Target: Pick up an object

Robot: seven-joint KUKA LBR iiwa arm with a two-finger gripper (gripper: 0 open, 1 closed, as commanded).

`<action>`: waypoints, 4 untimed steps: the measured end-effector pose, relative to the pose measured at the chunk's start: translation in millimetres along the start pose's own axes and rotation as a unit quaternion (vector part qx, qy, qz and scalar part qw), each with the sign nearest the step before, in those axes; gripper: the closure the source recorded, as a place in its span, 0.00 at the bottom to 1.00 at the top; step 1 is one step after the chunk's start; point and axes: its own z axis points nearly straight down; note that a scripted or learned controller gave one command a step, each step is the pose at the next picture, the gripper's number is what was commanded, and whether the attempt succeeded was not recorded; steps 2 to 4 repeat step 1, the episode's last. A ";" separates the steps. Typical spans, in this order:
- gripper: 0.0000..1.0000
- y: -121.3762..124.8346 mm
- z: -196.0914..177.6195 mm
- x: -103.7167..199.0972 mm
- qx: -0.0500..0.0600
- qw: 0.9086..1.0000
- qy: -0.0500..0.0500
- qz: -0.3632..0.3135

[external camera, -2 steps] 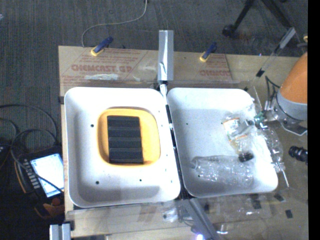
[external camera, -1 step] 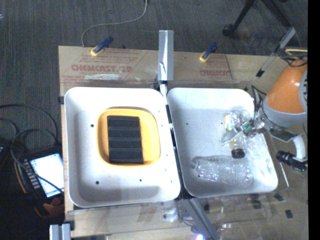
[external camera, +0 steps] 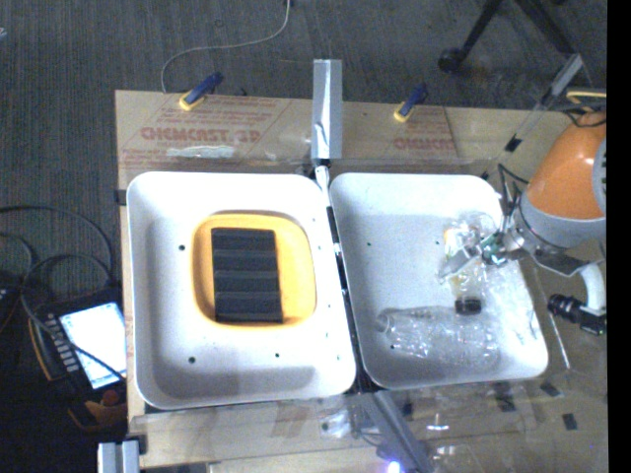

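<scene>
Seems to be the descent onto a target, with nothing visibly lifted yet. Lying along the near wall of the right bin (external camera: 394,235): a clear plastic bottle (external camera: 439,331), on its side, the likeliest thing to pick. Just beyond it, toward that bin's middle, a small dark cap (external camera: 468,305), apart from the bottle. Farther in, by the bin's right wall, a crumple of clear wrap (external camera: 461,242), with the gripper (external camera: 496,249) low against its right edge. Cannot tell whether the tool is released or clenched, nor whether anything sits in it; too much glare and clutter there. Above the bin's right rim, the arm (external camera: 567,190), grey with its orange band.

Next move, probably: settle on one item, close squarely on it, then lift straight up clear of the rim. Hard to judge transparent edges; thin wrap likely to slip or drag the cap along.

Left of the right bin: the left bin (external camera: 158,264), holding a yellow tray (external camera: 301,264) with a black ridged block (external camera: 246,274) in it. Well apart from the tool, so no obstacle. Beyond the right bin's far left corner, an upright metal post (external camera: 326,106); farther back, two blue-and-yellow clamps (external camera: 200,90) on the board edge. Nothing else in the reach path.
</scene>
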 end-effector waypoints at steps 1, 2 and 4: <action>1.00 76.3 -62.0 58.4 0.008 1.000 0.002 0.004; 1.00 76.3 -62.0 58.4 0.008 1.000 0.002 0.004; 1.00 76.3 -62.0 58.4 0.008 1.000 0.002 0.004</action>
